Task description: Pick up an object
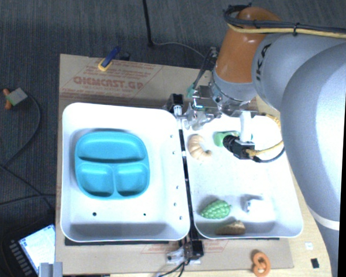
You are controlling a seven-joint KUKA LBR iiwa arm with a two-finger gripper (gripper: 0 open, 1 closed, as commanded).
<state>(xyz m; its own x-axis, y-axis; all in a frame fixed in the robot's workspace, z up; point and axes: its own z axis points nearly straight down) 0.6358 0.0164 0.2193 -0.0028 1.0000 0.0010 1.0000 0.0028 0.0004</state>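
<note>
White bins on bench (106,82), claw (198,114) low above croissant (198,146)

My own wrist and arm (291,83) cover the far corner of the right bin (284,228), and my bulk runs off the right edge. My claw (198,116) is too cluttered to read. A small green thing (220,137) sits half hidden behind my cable.

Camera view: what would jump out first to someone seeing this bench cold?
The big grey arm with its orange band fills the upper right, its pincer low over the right bin's far left corner, beside a pale croissant-shaped toy. Next, the bright blue divided tray sits in the left bin.
</note>
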